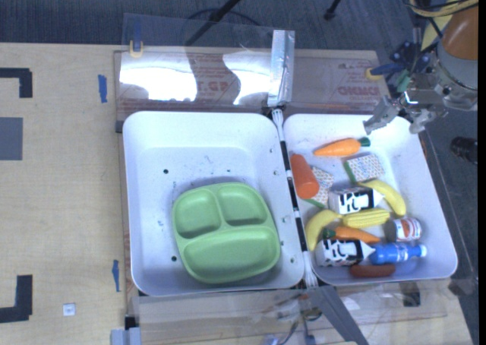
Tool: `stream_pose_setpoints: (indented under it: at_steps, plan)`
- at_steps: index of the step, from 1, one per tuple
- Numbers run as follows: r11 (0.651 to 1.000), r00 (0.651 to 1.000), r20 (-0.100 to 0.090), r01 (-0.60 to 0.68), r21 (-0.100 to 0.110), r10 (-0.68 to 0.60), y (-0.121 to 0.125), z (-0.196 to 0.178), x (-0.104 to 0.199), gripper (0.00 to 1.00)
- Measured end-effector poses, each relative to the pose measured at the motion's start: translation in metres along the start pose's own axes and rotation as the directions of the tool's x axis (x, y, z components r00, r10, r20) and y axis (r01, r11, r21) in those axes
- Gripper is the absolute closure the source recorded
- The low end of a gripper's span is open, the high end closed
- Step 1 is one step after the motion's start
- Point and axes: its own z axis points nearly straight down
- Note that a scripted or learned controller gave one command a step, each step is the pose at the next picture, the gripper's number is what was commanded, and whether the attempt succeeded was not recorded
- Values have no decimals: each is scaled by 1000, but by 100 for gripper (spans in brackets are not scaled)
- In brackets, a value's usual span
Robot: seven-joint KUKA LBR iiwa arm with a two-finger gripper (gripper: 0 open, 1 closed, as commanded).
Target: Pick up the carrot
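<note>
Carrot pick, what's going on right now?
The arm's claw hovers over the upper right corner of the right bin, holding nothing. The carrot lies untouched near the top of that bin, left of the claw, above a heap of toy food. The left bin holds a green divided plate.

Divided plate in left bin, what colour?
Light green all over; the divided plate shows clearly in the camera view, lying in the left bin.

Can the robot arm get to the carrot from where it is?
Probably yes. The carrot lies on top near the back of the right bin, with nothing lying over it. The end effector hangs just above the bin's back right corner, close to the carrot's green tip.
</note>
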Motion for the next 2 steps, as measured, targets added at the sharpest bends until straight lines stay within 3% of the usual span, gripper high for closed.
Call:
stream_pose_setpoints:
  at_steps: [1, 2]
  plan:
    - [995, 995, 1, -100, -2, 100, 53, 85, -5, 0]
    - [992, 992, 2, 124, -4, -124, 61, 178, -3, 0]
